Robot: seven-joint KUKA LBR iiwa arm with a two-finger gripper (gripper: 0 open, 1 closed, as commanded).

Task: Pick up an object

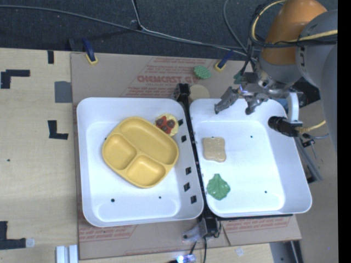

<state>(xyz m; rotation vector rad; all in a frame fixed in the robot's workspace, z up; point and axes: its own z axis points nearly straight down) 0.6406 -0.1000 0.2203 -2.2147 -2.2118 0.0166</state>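
In the right bin (285, 201) lie a tan bread-slice toy (214, 149) near its left wall and a green leafy toy (218, 187) below that. The left bin (90, 201) holds a yellow divided plate (140, 151), with a small red-and-yellow berry toy (166, 124) at the plate's upper right corner. My gripper (237, 104) hangs over the right bin's far edge, above and to the right of the bread slice. Its two dark fingers (224, 104) are spread apart with nothing between them.
A small green object (201, 72) lies on the cardboard behind the bins. Black clips (182, 91) sit where the two bins meet. Cables loop over the dark back area, and the arm's orange band (293, 21) fills the upper right.
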